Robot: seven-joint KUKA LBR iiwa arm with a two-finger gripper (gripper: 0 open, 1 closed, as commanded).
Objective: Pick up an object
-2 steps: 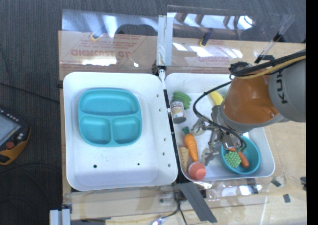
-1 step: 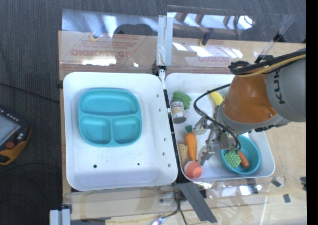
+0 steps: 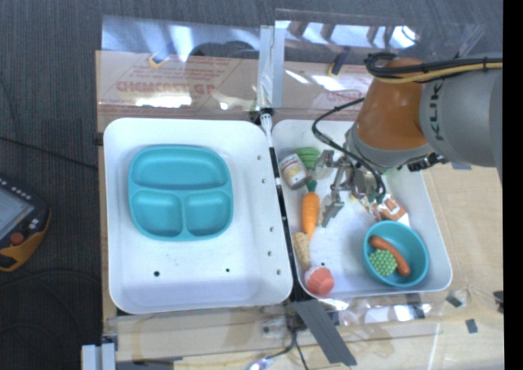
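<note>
The gripper (image 3: 341,197) hangs low in the right bin (image 3: 437,234), its metal fingers (image 3: 334,207) spread a little apart with nothing between them. The lower fingertip sits just beside the carrot (image 3: 310,211), right of it, and I cannot tell if it touches.

The carrot lies close to the bin's left wall, its long axis running nearly straight up and down the view, green top at the far end, blunt orange end pointing toward the near edge. A small can (image 3: 292,170) stands just beyond its top, with a green piece (image 3: 308,156) next to that. Below the carrot lie a pale stick (image 3: 301,249) and a reddish ball (image 3: 319,280), both crowding the left wall.

Right of the gripper a small packet (image 3: 390,209) lies near a teal bowl (image 3: 417,266) that holds a sausage (image 3: 390,252) and green peas (image 3: 381,262). The bare white floor between carrot and bowl is the widest open room.

The left bin (image 3: 245,278) carries a teal divided plate (image 3: 181,192).
</note>
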